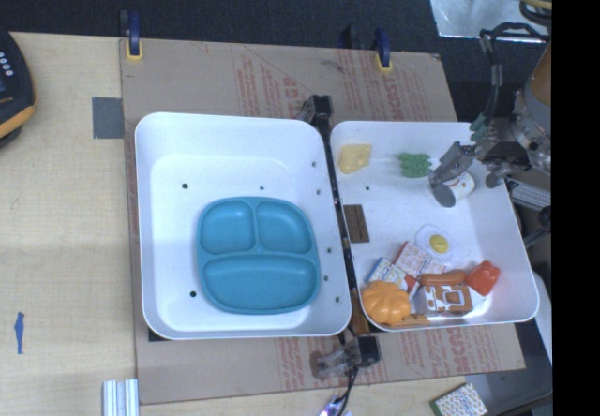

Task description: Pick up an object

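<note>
1. At the right bin's (349,217) far right edge, the claw (450,182) hangs low, fingers spread open, gripping nothing.
2. Just left of it lies a green object (412,163); a yellow piece (354,157) sits in the far left corner.
3. Along the near edge: orange fruit (386,302), packets (405,264).
4. Left bin (159,217): blue tray (258,253).

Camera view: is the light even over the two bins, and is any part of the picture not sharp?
Camera view: light is fairly even, the left bin bright, with a soft shadow inside its upper wall; the blue tray looks clear; the gripper and small items in the right bin look soft and hard to read.
</note>
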You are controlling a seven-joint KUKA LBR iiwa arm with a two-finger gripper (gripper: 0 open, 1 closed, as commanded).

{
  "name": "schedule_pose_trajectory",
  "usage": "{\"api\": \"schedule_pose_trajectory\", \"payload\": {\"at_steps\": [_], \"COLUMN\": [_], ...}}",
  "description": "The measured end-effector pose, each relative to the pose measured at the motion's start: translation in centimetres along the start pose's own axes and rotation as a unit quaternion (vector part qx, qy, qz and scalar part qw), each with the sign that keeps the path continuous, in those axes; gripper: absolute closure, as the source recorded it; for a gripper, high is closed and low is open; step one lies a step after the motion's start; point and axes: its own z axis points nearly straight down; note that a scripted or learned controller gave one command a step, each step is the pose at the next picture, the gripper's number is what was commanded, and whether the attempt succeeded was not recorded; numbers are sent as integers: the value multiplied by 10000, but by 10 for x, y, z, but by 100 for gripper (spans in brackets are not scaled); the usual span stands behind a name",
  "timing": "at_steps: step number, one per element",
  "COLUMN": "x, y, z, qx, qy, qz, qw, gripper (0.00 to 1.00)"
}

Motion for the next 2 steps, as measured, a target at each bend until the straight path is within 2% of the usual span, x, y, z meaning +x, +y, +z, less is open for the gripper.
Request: {"api": "schedule_pose_trajectory", "payload": {"at_steps": [1, 2], "x": [-3, -11], "y": [-13, 90], "z": [190, 190], "qx": [41, -52], "qy": [11, -9], "qz": [-2, -9], "qw": [10000, 10000], "gripper": [0, 0]}}
